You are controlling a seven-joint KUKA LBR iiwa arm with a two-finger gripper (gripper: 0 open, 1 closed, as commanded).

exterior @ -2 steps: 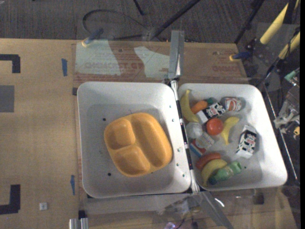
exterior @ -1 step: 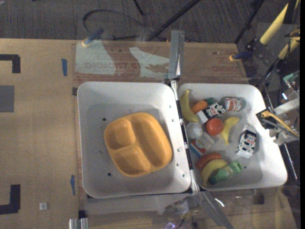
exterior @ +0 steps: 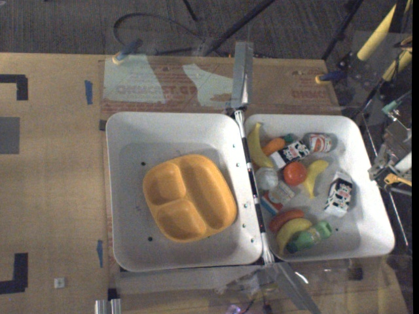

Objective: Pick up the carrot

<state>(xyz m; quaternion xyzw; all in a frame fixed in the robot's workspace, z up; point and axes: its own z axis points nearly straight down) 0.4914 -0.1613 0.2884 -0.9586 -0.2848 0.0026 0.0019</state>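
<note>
Orange and small, the carrot (exterior: pixel 274 145) lies at about eleven o'clock in the right bin (exterior: pixel 373 214), between a yellow banana (exterior: pixel 256 148) and a black-and-white carton (exterior: pixel 292 153). The left bin (exterior: pixel 124 136) holds a yellow divided plate (exterior: pixel 189 197). At the tabletop's three o'clock edge the gripper (exterior: pixel 393 169) sits outside the bins; whether its jaws are wide or narrow cannot be told.

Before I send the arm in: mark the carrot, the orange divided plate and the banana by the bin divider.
carrot (exterior: pixel 274 145), camera view, middle of its orange body.
orange divided plate (exterior: pixel 226 198), camera view, right rim.
banana (exterior: pixel 255 150), camera view, middle of its curve, along the right bin's left wall.
</note>
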